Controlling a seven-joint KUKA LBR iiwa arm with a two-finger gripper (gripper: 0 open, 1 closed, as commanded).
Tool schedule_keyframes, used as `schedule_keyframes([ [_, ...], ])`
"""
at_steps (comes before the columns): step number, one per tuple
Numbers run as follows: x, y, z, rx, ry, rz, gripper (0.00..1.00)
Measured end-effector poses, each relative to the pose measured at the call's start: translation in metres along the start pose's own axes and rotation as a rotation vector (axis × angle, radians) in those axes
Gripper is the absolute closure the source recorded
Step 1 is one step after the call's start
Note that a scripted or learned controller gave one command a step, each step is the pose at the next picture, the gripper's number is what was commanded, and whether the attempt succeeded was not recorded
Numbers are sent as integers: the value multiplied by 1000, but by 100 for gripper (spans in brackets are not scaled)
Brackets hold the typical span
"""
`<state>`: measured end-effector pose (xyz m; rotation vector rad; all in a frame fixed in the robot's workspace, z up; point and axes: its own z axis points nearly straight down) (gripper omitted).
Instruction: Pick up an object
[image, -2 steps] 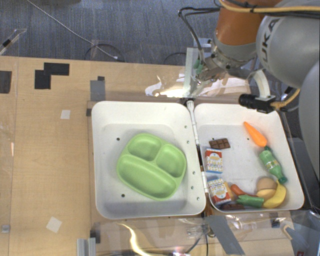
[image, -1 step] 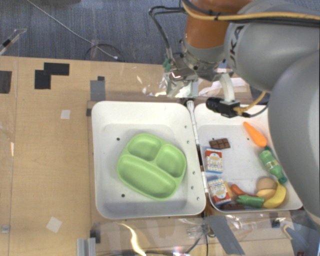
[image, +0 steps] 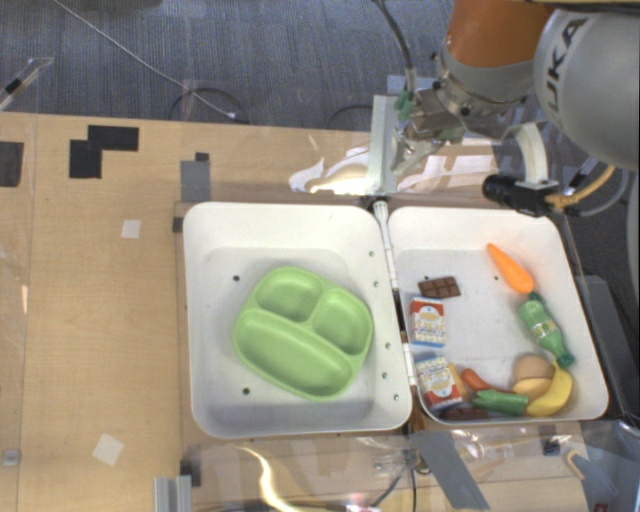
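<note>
From my console I see the gripper at the upper right of the frame, above the far rim where the two bins meet, hanging off the grey arm with its orange band. I cannot tell how it is set; it shows too small and cluttered from this angle.

The left bin holds a green divided plate, lying a little right of that bin's middle.

The pickable objects all sit in the right bin, well below the gripper in the frame. An orange carrot lies near its upper right, with a green bottle just below it along the right wall. A dark chocolate bar sits near the middle, and below it two small cartons run down the left wall (printing unreadable from here). In the lower right corner a banana, a tan rounded item and a few smaller pieces I cannot identify crowd together.
</note>
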<state>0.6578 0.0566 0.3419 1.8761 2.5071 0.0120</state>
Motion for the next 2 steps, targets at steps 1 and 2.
schedule_keyframes([
  [1,54,27,37,9,4,18,100],
  [2,112,43,58,9,5,54,100],
])
